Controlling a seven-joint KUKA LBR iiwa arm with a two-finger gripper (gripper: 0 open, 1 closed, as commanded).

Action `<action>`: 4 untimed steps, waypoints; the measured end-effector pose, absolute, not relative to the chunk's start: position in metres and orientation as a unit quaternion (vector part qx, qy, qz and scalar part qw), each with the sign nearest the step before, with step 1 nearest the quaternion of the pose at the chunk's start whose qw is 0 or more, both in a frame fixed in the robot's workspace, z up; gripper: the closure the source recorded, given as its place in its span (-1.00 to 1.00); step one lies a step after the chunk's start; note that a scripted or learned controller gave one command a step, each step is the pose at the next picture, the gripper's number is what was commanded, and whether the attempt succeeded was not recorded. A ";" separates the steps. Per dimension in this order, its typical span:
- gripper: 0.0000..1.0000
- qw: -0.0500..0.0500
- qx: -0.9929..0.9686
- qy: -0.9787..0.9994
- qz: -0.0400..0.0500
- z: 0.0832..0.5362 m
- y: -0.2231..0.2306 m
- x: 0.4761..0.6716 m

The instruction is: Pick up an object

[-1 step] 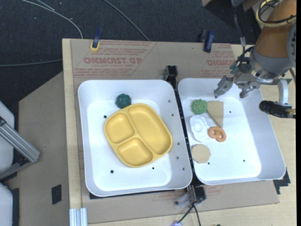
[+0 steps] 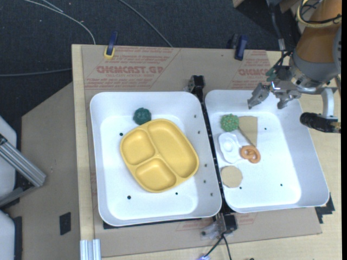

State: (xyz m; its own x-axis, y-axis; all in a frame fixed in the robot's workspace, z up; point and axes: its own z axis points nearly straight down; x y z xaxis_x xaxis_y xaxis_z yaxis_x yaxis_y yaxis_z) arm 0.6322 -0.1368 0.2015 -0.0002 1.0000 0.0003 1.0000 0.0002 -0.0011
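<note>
Approach step, nothing grasped. Pincer [image 2: 269, 97] hangs with fingers apart and empty over the right white shallow bin's [image 2: 293, 191] far edge. Nearest target: green bumpy ball [image 2: 230, 122], just inside that bin. Next: shift over it, descend, close.

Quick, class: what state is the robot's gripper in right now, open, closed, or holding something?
Gripper: open, holding nothing, above the far edge of the right bin.

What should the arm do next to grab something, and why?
Probably move the gripper forward and down toward the green ball. The gripper hangs open over the right bin's far edge, holding nothing, and that ball is the nearest item.
</note>
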 end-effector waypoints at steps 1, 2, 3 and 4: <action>-1.00 0.002 -0.707 -0.707 0.002 0.145 -0.145 0.626; -1.00 0.002 -0.707 -0.708 0.001 0.101 -0.143 0.632; -1.00 0.001 -0.707 -0.707 0.001 0.084 -0.143 0.632; 1.00 0.000 -0.707 -0.708 0.000 0.096 -0.142 0.632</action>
